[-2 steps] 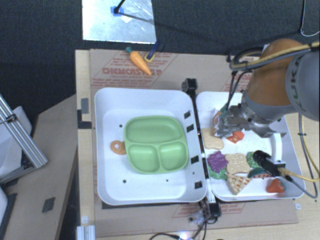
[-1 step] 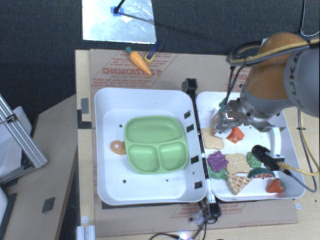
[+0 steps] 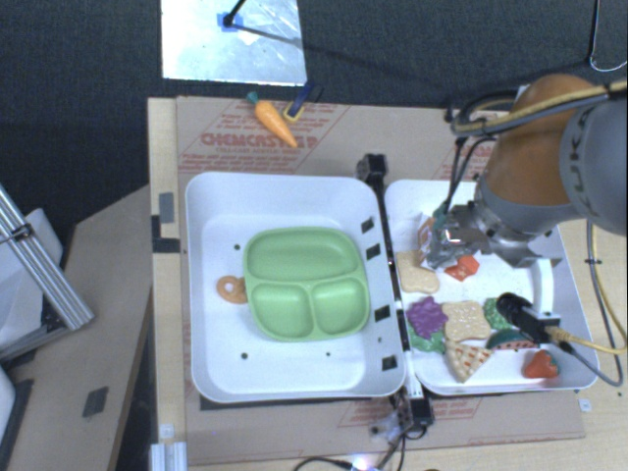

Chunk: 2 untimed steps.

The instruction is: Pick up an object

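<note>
- The red toy piece (image 3: 464, 267) lies on the floor of the right bin (image 3: 410, 209), in its far half, just at the near side of the gripper (image 3: 444, 248). It is a small, blocky, orange-red lump. Its far-left edge is hidden by the gripper, so its long axis and heading cannot be read with any certainty.
- The gripper is low in that bin, and whether it is released or clenched cannot be told; nothing shows as grasped.
- Just left of the red piece lies a pale bread-shaped slice (image 3: 419, 280), flat and matte, close to the divider between the bins.
- Nearer in the same bin sit a knobbly purple grape bunch (image 3: 427, 317), a tan toast slice (image 3: 464, 320) touching it on the right, a waffle-patterned wedge (image 3: 469, 359) at the near wall, a watermelon slice (image 3: 508, 340) and a red strawberry-like piece (image 3: 539, 364) at the near right.
- The left bin (image 3: 211, 214), shallow, white and smooth, holds a green divided plate (image 3: 306, 283) with rounded corners: one long compartment on the far side and two smaller ones on the near side.
- A small tan pretzel (image 3: 233, 289) lies just left of the plate.
- Beyond the bins, an orange carrot (image 3: 275, 123) lies slantwise on printed cardboard (image 3: 334, 130), its green end toward the far left.
- Farther off lies a shiny foil sheet (image 3: 233, 27).
</note>
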Motion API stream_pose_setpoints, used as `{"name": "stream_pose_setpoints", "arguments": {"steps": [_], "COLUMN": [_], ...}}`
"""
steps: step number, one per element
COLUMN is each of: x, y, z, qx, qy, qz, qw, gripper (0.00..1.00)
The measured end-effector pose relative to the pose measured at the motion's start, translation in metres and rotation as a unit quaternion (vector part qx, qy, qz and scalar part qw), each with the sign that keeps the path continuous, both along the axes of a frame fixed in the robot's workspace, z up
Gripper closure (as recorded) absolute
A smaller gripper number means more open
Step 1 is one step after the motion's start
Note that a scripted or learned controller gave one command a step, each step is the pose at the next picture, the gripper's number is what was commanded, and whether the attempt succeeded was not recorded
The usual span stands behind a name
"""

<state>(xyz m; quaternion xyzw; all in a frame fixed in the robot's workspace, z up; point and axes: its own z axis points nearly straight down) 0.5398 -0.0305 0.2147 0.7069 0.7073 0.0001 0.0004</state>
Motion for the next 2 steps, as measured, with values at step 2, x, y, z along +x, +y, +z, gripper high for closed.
{"name": "stream_pose_setpoints", "arguments": {"steps": [2], "x": [0.001], "y": [-0.006], "z": [0.019], "qx": [0.0005], "qy": [0.000], "qz": [0.000], "qw": [1.0000], "gripper": [1.00]}}
